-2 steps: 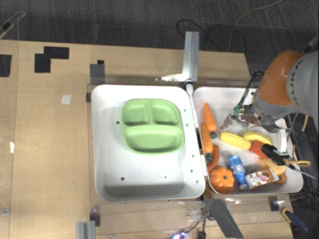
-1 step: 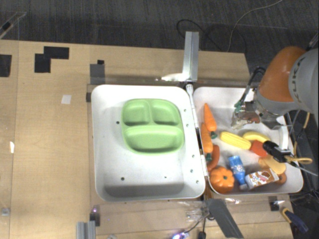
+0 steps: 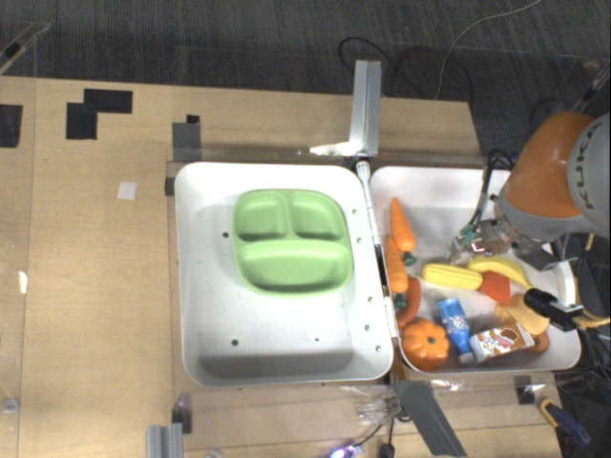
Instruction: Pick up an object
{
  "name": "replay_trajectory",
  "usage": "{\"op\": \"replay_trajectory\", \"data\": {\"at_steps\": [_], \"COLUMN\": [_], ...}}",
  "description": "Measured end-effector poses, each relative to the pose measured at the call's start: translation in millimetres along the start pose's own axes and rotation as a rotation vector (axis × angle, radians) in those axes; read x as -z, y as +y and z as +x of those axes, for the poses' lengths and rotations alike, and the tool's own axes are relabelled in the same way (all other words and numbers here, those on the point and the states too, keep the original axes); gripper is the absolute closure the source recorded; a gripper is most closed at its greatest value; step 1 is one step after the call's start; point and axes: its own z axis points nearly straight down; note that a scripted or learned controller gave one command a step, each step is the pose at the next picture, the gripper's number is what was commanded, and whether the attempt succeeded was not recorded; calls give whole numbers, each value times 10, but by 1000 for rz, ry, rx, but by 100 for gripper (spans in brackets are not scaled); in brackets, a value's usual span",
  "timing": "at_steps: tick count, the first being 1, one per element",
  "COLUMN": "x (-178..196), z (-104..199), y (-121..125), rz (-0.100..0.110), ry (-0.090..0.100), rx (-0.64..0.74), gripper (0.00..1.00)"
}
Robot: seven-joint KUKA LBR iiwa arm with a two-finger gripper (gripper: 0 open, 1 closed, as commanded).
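The arm is hovering over the right bin [image 3: 430, 184], its pincer [image 3: 480, 241] poised just above the corn [image 3: 452, 277]; its grip I cannot tell. Judging so, the reach is underway; next comes lowering onto one toy.

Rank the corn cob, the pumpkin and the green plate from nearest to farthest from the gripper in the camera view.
1. The corn cob, in the right bin, lies just below and left of the gripper.
2. The pumpkin sits at the right bin's front left corner, farther away.
3. The green plate in the left bin is farthest.
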Motion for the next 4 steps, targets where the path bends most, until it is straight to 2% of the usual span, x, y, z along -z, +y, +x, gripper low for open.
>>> {"op": "replay_trajectory", "data": {"at_steps": [1, 2, 3, 4], "x": [-17, -21, 18, -9], "z": [266, 251, -122, -25], "y": [533, 521, 822, 165], "rz": [3, 5, 9, 4], "ry": [1, 0, 0, 1], "rx": [-305, -306, -377, 31], "gripper": [100, 0, 0, 0]}}
